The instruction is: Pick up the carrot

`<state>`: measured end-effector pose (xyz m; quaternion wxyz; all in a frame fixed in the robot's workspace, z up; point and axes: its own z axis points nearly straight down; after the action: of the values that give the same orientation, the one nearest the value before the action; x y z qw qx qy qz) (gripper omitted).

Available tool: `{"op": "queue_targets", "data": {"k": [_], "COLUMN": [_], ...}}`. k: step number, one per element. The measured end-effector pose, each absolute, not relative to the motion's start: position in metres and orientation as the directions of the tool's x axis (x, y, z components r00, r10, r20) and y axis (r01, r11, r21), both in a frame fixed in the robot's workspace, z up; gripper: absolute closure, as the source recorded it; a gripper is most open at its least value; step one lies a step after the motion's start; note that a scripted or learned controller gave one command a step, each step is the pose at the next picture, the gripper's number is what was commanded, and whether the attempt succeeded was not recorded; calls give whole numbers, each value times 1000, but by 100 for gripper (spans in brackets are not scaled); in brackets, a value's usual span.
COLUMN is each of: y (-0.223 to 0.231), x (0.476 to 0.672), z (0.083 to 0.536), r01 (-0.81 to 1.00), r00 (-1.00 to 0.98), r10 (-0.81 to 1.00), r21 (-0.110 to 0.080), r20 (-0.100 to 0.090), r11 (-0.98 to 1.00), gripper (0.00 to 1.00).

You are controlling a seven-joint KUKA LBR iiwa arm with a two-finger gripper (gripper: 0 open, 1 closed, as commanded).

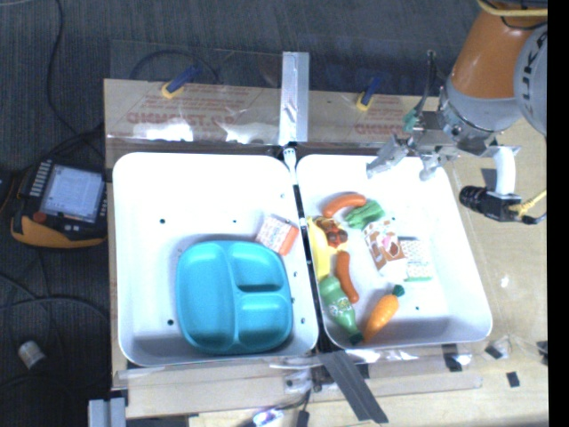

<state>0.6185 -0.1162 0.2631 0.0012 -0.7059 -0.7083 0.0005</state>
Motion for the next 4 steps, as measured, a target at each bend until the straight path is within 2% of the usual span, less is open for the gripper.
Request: {"op": "queue_targets", "data": {"k": [1, 2, 3, 4], "y": [-101, -104, -145, -132], "x": [541, 532, 485, 489], "z": [163, 164, 92, 91], "r01": [1000, 975, 993, 922], "r00": [-13, -222, -120, -387], "r10": [1000, 975, 993, 922], "r21": [-4, -2, 3, 13], "r20": [1, 0, -2, -15], "r11": [13, 222, 120, 387], "gripper": [0, 0, 0, 0]}}
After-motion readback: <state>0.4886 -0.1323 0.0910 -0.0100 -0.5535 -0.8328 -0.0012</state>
